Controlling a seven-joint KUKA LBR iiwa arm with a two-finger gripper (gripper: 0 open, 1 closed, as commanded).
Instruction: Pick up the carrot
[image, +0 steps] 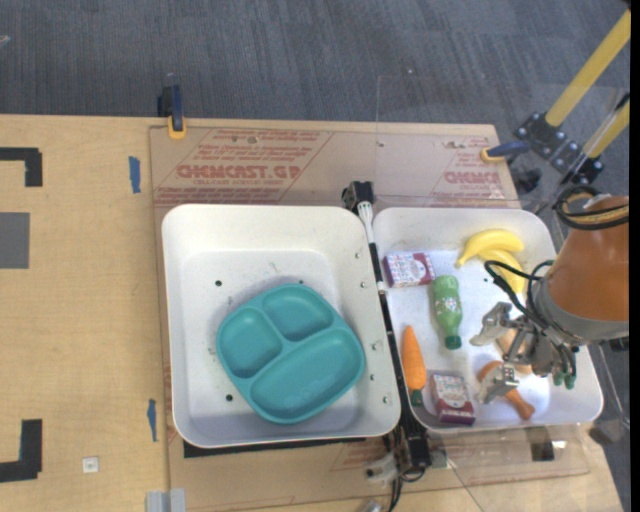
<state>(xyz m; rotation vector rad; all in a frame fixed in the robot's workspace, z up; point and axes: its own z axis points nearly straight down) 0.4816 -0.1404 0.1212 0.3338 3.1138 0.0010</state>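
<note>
carrot (412, 357) beside green bottle (446, 310) (touching? unclear)

- One fixed camera looks down on the bench (80, 330) from above, at a slant rather than straight down.
- It stands far enough off to take in both white bins whole: the left bin (190, 250) near the middle of the frame, the right bin (540, 232) toward the right edge.
- The far side of the bench lies along the upper part of the frame, with dark floor (300, 50) beyond it across the top.
- The arm (600, 275) comes in at the right edge, middle height.
</note>
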